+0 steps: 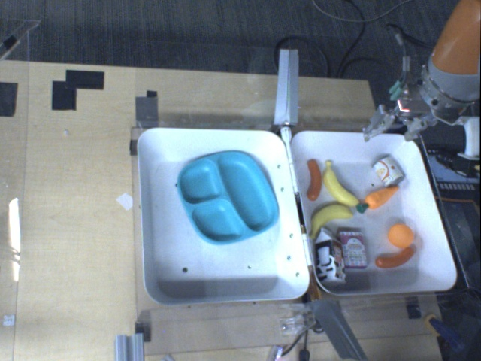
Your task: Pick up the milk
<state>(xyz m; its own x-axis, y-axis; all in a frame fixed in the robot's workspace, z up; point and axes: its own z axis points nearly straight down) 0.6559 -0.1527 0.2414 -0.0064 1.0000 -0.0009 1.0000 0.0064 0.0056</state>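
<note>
Grey arm, orange band, entering from my right: I log the gripper [394, 120] over the far right corner of the right bin [443, 265], just above its rim. Its fingers read as spread apart, with nothing between them.

Milk [326, 259]: small carton with black-and-white cow patches, lying against the near left wall of the right bin, by the divider. It sits well apart from the gripper, diagonally across the bin.

Items between gripper and milk, as I read them:
- small white can [388, 171], orange-red label, nearest the gripper; lettering too small to read
- carrot [379, 198], just beside the can
- two bananas [338, 188], one above the other, the lower one touching the milk's top
- red sausage [313, 179], along the divider side
- dark red box [352, 249], just right of the milk; print illegible
- orange [400, 235] and a second sausage [394, 258], near the right wall

Left bin [158, 224]: one blue sectioned tray [228, 195], three compartments.

No brand or writing is legible to me on any item.
</note>
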